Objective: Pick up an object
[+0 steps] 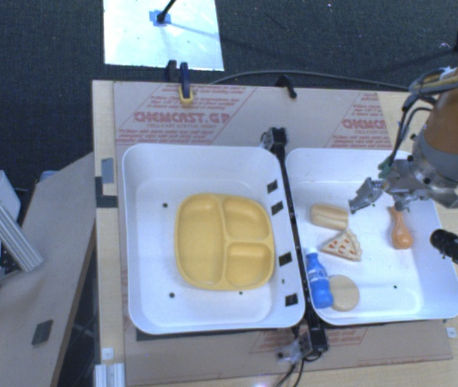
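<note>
The right bin (422,297) holds a tan bread roll (329,216), a pizza slice (343,246), a blue bottle (318,278) lying against the left wall, a round cookie (345,293) and an orange drumstick (401,229). My gripper (384,198) hangs over the bin's upper middle, between the roll and the drumstick. It is open, its fingers spread, with nothing between them. One fingertip (364,197) points toward the roll, just to its upper right.
The left bin (144,216) holds a yellow divided plate (224,241). A black clipped divider (285,216) runs between the bins. The grey and orange arm (455,127) covers the right bin's far right corner. A black part (455,248) juts over its right wall.
</note>
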Controlling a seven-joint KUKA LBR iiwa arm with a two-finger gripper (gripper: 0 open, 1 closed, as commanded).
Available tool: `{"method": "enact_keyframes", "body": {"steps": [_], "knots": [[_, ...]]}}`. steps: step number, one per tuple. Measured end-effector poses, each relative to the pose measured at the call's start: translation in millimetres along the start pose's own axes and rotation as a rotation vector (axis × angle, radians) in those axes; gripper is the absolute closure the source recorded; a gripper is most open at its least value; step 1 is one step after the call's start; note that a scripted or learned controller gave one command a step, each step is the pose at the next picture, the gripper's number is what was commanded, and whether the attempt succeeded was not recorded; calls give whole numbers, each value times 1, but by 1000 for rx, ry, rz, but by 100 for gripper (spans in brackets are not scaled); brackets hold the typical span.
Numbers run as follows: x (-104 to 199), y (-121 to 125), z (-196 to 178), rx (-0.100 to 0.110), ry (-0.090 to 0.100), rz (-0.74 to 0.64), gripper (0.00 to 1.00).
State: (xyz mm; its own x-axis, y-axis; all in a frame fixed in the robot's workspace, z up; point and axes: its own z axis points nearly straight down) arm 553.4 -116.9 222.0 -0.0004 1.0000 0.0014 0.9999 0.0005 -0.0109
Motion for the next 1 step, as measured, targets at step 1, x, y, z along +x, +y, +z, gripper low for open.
{"method": "enact_keyframes", "body": {"steps": [1], "knots": [[0,2,-7,-12,-1,-3,0]]}}
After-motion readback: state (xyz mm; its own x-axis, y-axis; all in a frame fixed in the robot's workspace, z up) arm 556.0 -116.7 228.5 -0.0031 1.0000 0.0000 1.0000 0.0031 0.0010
